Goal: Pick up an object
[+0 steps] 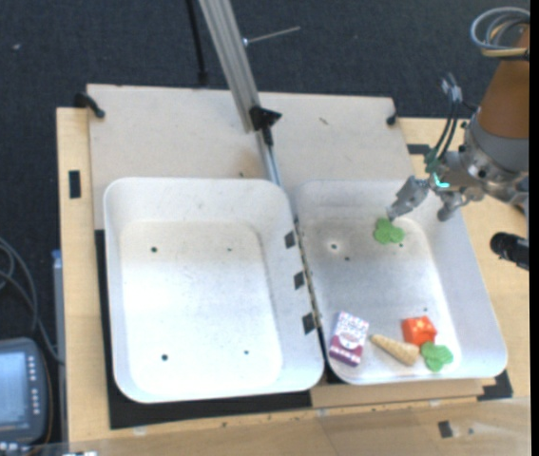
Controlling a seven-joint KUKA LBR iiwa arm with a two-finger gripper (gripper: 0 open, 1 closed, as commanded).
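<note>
End effector (425, 199) fingers spread apart, empty, just beside green piece (389, 232), near right bin (469, 283) back wall. Risk: off-centre closing nudges piece away.

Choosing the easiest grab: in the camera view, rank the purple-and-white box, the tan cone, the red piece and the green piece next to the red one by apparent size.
1. purple-and-white box
2. tan cone
3. red piece and green piece: these look alike, so no ranking.

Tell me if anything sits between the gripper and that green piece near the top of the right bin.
Nothing visible does. The gripper hangs just up and right of the green piece, with bare bin floor around it.
</note>
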